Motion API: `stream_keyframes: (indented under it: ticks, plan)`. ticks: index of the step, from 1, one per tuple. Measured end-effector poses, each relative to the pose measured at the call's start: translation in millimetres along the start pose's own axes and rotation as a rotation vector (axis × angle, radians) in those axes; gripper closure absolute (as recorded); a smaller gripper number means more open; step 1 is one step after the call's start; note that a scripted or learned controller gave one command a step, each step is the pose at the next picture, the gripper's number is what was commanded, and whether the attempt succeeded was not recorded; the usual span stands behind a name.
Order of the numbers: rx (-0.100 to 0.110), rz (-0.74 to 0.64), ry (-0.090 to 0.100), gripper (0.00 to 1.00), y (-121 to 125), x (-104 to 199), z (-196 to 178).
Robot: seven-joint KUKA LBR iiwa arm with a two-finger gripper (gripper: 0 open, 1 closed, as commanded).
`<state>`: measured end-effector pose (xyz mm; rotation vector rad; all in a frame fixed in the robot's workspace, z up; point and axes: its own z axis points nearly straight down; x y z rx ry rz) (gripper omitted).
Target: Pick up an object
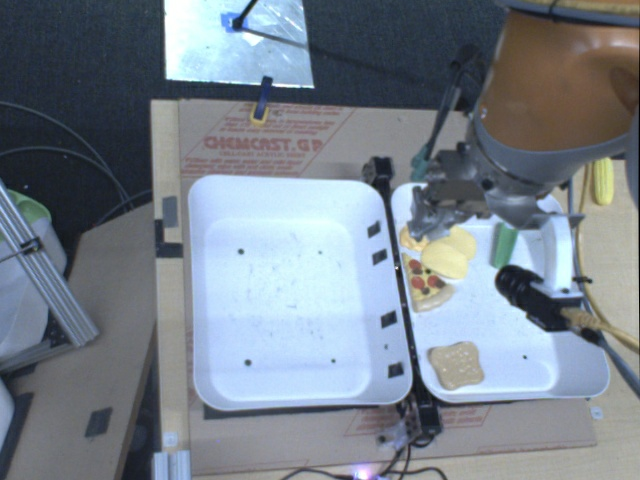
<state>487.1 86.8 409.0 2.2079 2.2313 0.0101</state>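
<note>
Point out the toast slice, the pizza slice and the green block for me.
toast slice (pixel 456 364), camera view, middle of its top face.
pizza slice (pixel 427 286), camera view, on its topped part.
green block (pixel 502 245), camera view, middle of its visible side.

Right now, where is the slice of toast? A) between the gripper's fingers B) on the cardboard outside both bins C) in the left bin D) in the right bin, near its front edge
D: the toast lies in the right bin near its front edge, apart from the gripper.

dark carpet floor surrounds a cardboard-topped bench, with a shiny metal sheet lying beyond it.
</note>
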Motion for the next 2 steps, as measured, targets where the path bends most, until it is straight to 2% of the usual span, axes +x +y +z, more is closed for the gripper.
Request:
stream_keyframes:
  ticks: [2]
  plan:
    - [-0.004, -0.005, -0.001, 1.0, 2, -4, -20]
